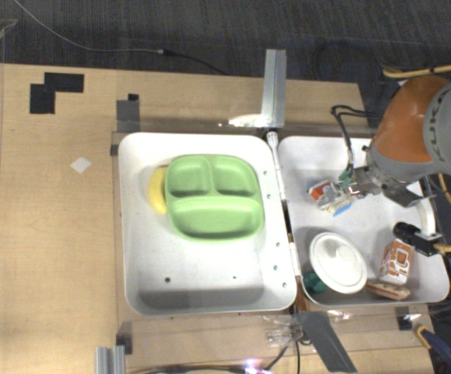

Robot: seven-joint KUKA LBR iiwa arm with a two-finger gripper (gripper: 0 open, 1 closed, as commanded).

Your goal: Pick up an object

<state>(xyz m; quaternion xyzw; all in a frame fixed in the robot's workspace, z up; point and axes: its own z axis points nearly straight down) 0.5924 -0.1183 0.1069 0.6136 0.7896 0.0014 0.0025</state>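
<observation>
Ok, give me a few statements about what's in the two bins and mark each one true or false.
1. The green divided plate lies in the left bin. True.
2. The white bowl sits in the left bin. False: it is in the right bin.
3. A yellow object peeks out beside the green plate. True.
4. The gripper hangs over the left bin. False: it is over the right bin.

The grey arm (431, 123) reaches in from the right — its hand (348, 187) hangs low.
</observation>
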